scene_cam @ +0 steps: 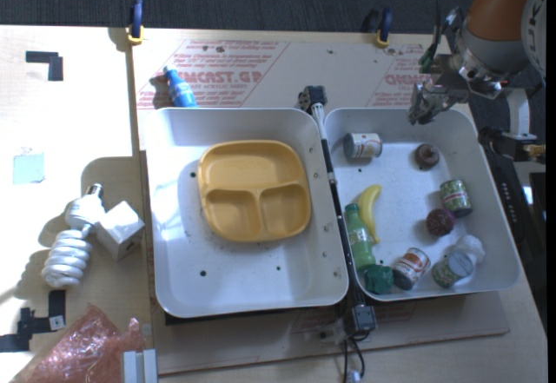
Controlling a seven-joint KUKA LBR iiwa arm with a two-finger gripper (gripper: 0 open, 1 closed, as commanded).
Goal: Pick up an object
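A grey robot arm with an orange band enters from the upper right of the frame. Its hand (425, 108) hangs at the far rim of the right bin (395, 174), near that bin's upper right corner. Whether the hand is clenched or released cannot be told from this angle, and nothing shows between its tips.

The right bin holds the objects to pick. Nearest the hand, just below it, lies a small brown round object (426, 155). To the left of that, a grey can (362, 146) lies on its side. Lower in the bin are a banana (370, 211), a green bottle (358, 235), a green-labelled can (454, 197), a dark red ball (440, 221), and two more cans (411, 267) (453, 268) near the bottom edge.

The left bin (174, 277) holds a yellow divided plate (254, 190). On the bench (69, 129) at lower left lies a spiral light bulb (71, 247).
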